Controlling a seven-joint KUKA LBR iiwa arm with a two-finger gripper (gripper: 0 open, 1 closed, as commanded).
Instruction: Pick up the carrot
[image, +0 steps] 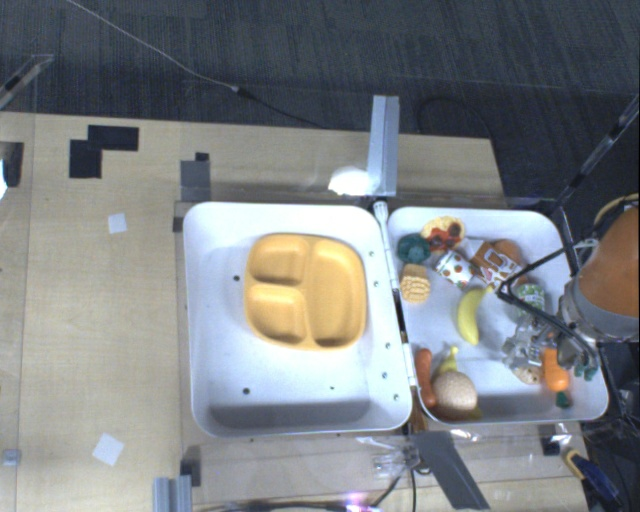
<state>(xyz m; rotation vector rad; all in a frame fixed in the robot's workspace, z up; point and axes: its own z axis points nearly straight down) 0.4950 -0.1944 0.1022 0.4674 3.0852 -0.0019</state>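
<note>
Carrot (424, 371) at right bin's (580, 408) left edge, well apart from claw (545, 358), grip unclear

No legible text or labels.

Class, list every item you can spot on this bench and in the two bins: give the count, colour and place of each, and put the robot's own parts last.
Bins: two, white, side by side on the bench.
Divided plate: one, yellow, middle of the left bin.
Banana: one, yellow, centre of the right bin.
Carrot: one, orange, right bin near its right front corner, by the gripper.
Egg-shaped item: one, tan, front of the right bin.
Teal item: one, back left of the right bin.
Other small toy foods: several, mixed colours, back of the right bin; too small to name.
Arm: one, grey with orange band, right edge.
Gripper: one, over the right bin.
</note>
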